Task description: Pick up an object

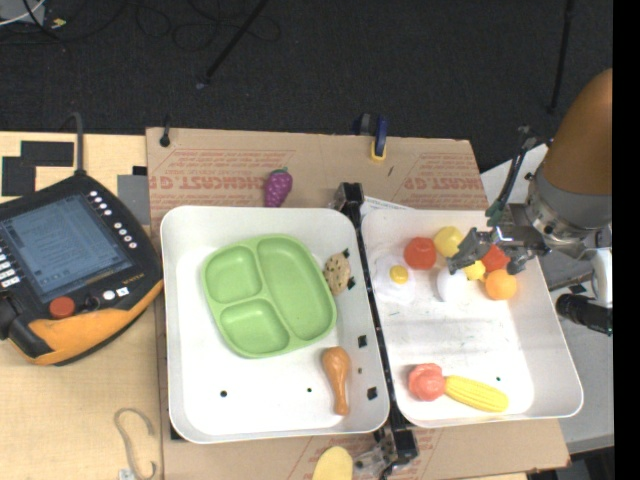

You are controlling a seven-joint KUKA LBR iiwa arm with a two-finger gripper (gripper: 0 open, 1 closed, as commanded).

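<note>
My gripper hangs low over the far right part of the right bin. Toys cluster right under and around it: a small yellow piece, a red-orange piece, an orange ball and a white object. Just to its left lie a yellow toy, a red toy and a fried egg. At the bin's near side rest a red fruit and a corn cob.
The left bin holds a green divided plate, a cookie and a drumstick. Purple grapes lie behind the bins, a yellow fruit in front. A teach pendant sits far left.
</note>
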